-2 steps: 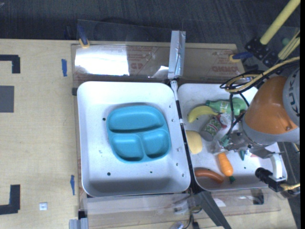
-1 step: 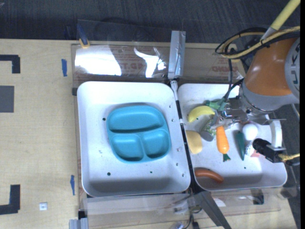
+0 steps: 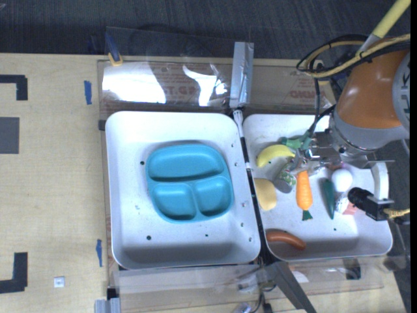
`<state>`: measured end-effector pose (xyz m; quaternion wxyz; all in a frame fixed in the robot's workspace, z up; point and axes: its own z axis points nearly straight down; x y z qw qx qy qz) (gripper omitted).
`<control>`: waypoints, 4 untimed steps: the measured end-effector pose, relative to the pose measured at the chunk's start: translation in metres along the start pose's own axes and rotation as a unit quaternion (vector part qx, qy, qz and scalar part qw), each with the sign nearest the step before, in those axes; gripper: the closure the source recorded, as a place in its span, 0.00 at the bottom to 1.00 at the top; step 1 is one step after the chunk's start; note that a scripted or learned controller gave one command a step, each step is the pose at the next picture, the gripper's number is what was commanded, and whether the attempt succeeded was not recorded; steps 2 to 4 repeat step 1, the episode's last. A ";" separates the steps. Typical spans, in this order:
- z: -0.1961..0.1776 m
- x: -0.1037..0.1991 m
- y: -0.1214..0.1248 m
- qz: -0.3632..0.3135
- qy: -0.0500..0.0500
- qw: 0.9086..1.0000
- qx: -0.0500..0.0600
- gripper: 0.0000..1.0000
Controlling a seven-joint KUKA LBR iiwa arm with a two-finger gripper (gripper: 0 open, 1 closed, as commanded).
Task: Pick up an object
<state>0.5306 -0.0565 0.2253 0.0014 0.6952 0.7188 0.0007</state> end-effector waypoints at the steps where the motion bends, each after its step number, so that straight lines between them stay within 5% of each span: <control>1: 0.042 0.032 0.000 0.049 0.001 0.999 0.005 1.00; 4: 0.042 0.032 0.000 0.049 0.001 0.999 0.005 1.00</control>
